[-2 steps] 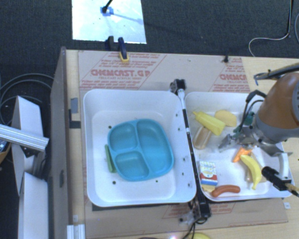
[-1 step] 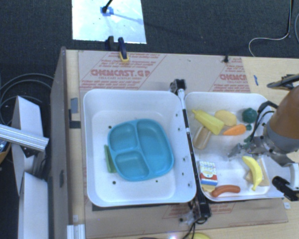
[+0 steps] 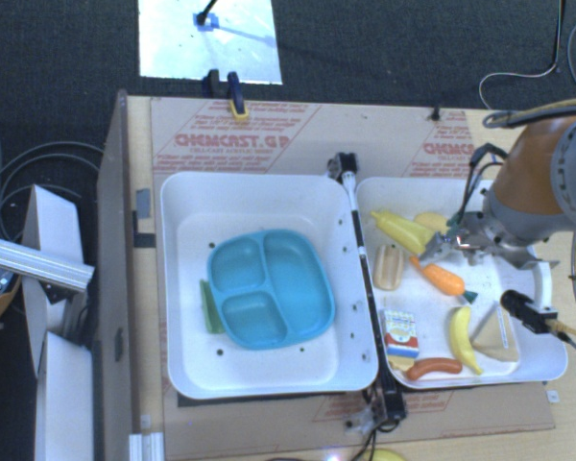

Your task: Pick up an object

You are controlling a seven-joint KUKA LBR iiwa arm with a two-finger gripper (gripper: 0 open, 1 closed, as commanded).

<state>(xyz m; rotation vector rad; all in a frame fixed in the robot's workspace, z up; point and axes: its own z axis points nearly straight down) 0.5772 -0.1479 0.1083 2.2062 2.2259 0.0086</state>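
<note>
Roughly, left to right:
Board lettering: red "CHEMCAST GP" print on the brown sheet [image 3: 232, 140] under both bins.
Left bin [image 3: 187, 286]: blue divided tray [image 3: 269, 288], green strip [image 3: 211, 307] beside it.
Right bin [image 3: 547, 353]: bun [image 3: 388, 266], small printed carton [image 3: 400, 333], writing unreadable, sausage [image 3: 432, 368], banana [image 3: 463, 339], carrot [image 3: 440, 278], corn [image 3: 399, 229].
Gripper [image 3: 448, 246]: above the carrot; jaw state cannot be told.
</note>
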